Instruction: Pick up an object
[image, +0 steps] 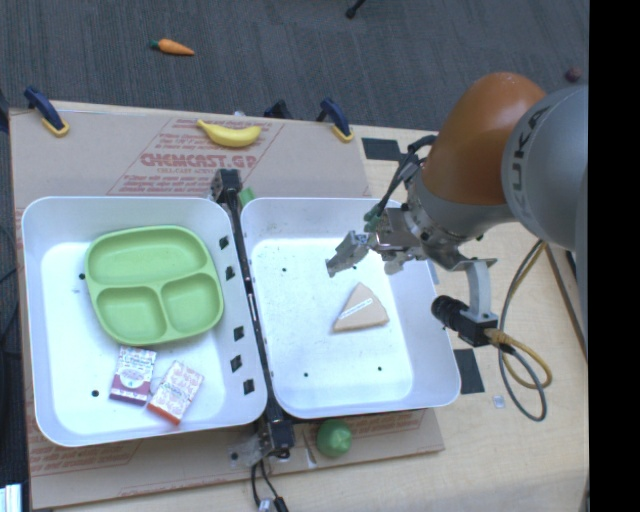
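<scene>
Here the sandwich wedge (360, 309) points its apex up-screen

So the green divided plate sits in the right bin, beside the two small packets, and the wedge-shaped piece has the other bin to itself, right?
Not quite: the camera view shows the green divided plate in the left bin, beside the two small packets. The wedge-shaped piece does have the other bin, the right bin, to itself.

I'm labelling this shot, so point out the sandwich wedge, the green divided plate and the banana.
Sandwich wedge (361, 309), camera view, middle of its top face.
Green divided plate (150, 256), camera view, floor of its large compartment.
Banana (230, 132), camera view, middle of its curve.
</scene>
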